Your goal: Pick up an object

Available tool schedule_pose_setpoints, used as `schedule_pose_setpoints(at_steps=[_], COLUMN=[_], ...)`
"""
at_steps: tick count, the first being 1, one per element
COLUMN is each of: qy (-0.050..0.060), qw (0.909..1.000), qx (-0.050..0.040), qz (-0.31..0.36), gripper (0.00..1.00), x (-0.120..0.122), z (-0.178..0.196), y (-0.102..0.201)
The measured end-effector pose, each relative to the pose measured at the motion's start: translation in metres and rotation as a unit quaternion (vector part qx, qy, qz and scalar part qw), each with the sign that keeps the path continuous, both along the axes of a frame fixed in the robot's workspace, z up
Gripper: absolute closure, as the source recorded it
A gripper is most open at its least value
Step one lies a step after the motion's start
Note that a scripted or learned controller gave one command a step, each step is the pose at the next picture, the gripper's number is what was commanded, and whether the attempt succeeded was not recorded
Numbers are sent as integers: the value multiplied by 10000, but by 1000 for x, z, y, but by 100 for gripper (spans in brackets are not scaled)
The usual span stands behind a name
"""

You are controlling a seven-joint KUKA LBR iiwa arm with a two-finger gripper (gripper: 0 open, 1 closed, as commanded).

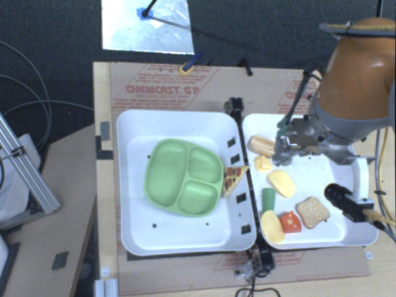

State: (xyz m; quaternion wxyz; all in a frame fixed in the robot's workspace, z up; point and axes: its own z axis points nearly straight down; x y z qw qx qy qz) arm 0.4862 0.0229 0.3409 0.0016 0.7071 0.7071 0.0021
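My gripper (pixel 282 154) hangs low over the back left part of the right bin (pixel 346 237). It sits just right of a tan bread roll (pixel 260 145) and a small yellow cheese piece (pixel 263 163). Below it lie a pale yellow oval piece (pixel 281 183), a green cylinder (pixel 268 198), a yellow rounded piece (pixel 271 226), a red tomato piece (pixel 291 221) and a toast slice (pixel 312 211). Nothing shows in the gripper's grasp.
The left bin (pixel 133 228) holds a green divided plate (pixel 183 177). A pizza slice (pixel 232 178) rests against the divider between the bins. The arm's orange and grey body (pixel 359 85) covers the right bin's back right part.
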Motion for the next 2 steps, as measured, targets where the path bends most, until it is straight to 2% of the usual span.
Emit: schedule_pose_setpoints(at_steps=[1, 2], qy=[100, -14], qw=[9999, 10000], qx=[-5, 28], qz=[6, 75], gripper=[100, 100], x=[-3, 38], z=[-165, -105], y=[17, 120])
